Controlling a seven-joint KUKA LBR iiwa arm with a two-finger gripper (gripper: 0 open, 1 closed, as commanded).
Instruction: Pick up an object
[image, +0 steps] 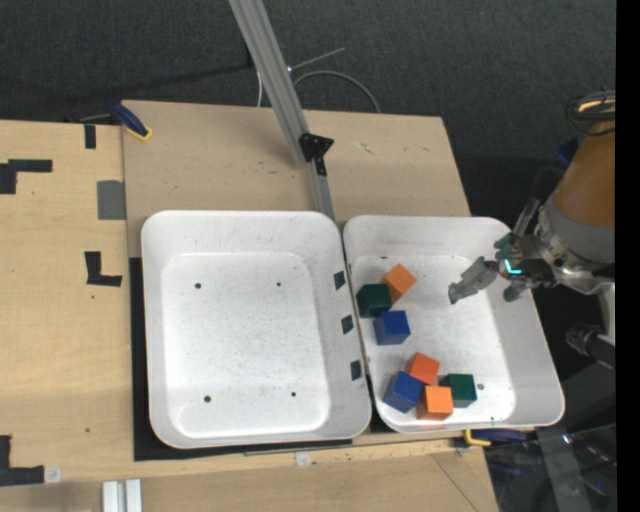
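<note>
The right bin (440, 228) holds several small blocks. An orange block (400, 281), a dark green block (375, 299) and a blue block (393, 326) sit near its left wall. Toward the front lie another orange block (423, 367), a blue block (403, 391), a third orange block (437, 401) and a green block (461, 388). My gripper (490, 288) hovers over the right side of this bin, open, with nothing between its fingers. It is to the right of the upper orange block and apart from every block.
The left bin (240, 225) lies beside the right one. A slanted metal bar (285, 90) runs from the top of the view down to the gap between the bins. The bench's front edge is close below both bins.
</note>
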